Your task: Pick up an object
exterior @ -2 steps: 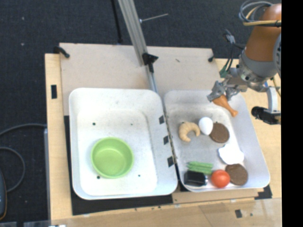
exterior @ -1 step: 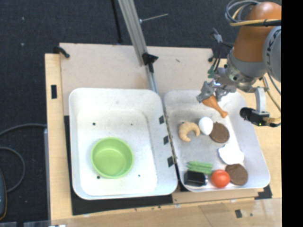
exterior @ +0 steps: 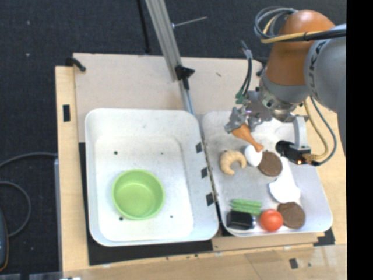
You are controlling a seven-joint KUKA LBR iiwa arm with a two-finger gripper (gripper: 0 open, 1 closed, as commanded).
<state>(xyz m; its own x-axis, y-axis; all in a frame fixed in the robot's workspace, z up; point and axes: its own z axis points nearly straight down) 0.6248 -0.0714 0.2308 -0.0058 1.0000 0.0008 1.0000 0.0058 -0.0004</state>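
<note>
From the camera view, the gripper (exterior: 240, 123) hangs over the far left corner of the right bin (exterior: 317, 182), its fingers closed on an orange carrot-shaped toy (exterior: 247, 136) that slants toward the croissant (exterior: 232, 161). The left bin (exterior: 99, 127) holds a green bowl (exterior: 137, 194).

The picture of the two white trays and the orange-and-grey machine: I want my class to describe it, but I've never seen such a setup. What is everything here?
One camera looks down at a slant on a bench. The machine is a robot arm reaching in from the right; its gripper hangs over the right tray, at an orange carrot-like piece. Whether it grips that piece is unclear. The right tray holds toy food: a croissant, a white egg, two brown cookies, a white piece, green beans, a tomato and a black block. The left tray holds a green bowl.
</note>
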